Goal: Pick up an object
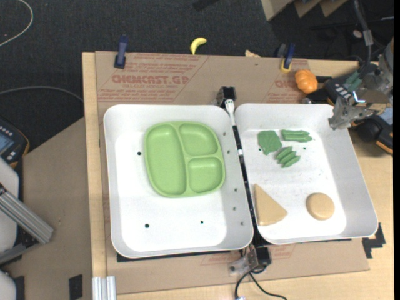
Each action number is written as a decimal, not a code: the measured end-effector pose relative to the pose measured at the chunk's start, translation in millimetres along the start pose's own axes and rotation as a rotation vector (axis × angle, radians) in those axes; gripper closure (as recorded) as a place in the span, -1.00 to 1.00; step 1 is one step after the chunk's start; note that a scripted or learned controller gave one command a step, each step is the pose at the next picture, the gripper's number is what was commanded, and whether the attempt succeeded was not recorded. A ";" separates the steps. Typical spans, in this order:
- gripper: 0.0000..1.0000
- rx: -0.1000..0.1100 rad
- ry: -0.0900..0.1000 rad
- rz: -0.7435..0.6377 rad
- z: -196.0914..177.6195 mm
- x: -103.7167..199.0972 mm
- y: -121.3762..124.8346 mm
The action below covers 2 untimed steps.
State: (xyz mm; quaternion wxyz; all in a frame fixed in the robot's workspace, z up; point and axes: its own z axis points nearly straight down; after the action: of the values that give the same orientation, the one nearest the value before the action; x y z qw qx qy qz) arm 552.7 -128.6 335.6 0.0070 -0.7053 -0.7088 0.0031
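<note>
In the right bin point(359, 167) I see five loose pieces, any of which could be the one to pick. Toward the far side lies a cluster of green food shapes: a leafy green piece point(269, 142), a long green pod point(295, 135) just beside it on the right, and a smaller ridged green piece point(287, 157) near them, toward me. At the near side of the same bin a tan wedge point(269, 207) lies against the left wall, and a round tan biscuit-like piece point(320, 206) sits apart from it to the right. All of them rest flat on the bin floor.

The pincer point(342, 116) hangs over the far right corner of that bin, at its rim, well apart from every piece. I see nothing between its fingers, and whether they are spread or closed I cannot tell from this angle. The arm point(375, 83) behind it comes in from the right.

The left bin point(119, 167) holds a green divided plate point(185, 159) with three compartments, lying upright in its far half.

Both bins sit side by side on a brown board point(156, 77) over the worktop point(381, 186). Beyond the board's far edge I see a small yellow banana shape point(198, 44) and, near the arm, an orange round thing point(305, 80). Blue clamps point(120, 52) grip the board's far edge.
</note>
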 end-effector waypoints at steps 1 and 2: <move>1.00 -0.029 -0.006 -0.002 -111.8 49.7 -19.7; 1.00 -0.027 -0.016 0.021 -189.7 -101.0 -80.6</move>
State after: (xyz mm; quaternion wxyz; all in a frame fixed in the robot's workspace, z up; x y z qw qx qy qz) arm 475.3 -231.0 525.8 -0.0082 -0.7129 -0.7012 -0.0005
